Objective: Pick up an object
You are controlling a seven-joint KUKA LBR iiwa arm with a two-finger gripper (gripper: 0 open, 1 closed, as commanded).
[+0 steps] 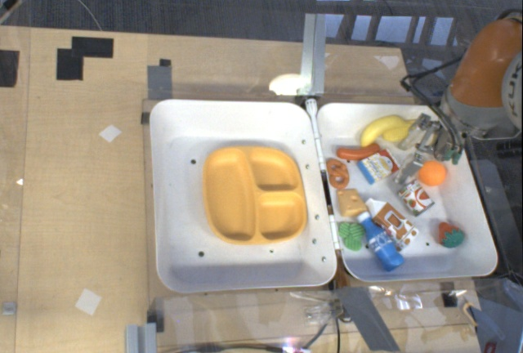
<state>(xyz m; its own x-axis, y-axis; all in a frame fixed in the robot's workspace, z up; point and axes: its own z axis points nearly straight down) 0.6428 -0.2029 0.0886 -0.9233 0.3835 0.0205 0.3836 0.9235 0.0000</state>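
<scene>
1. We see the gripper (pixel 431 145) low over the upper right part of the right bin (pixel 482 255), reaching in from the right under the arm's orange band (pixel 484 69). Its metal parts blur together, so we cannot tell whether it is grasping anything.

2. Just beside the gripper lie an orange ball (pixel 433 173), a yellow banana (pixel 386 130) and a red sausage (pixel 359 153). We see none of them lifted clear of the bin floor, so we judge that the pick is not yet done and the lift is left to do.

3. Further out in the same bin lie a pretzel (pixel 337 172), a piece of toast (pixel 351 202), small printed cartons (pixel 416 197), a blue bottle (pixel 382 247), a green leafy toy (pixel 353 236) and a strawberry (pixel 449 234). They crowd the bin's left and middle, several touching.

4. Open floor shows along the right bin's near right side, between the cartons and the strawberry. The far rim is close behind the gripper, so room to move there looks tight.

5. The left bin (pixel 172 180) holds a yellow divided tray (pixel 253 193) at its centre, with bare white floor all round it.
</scene>
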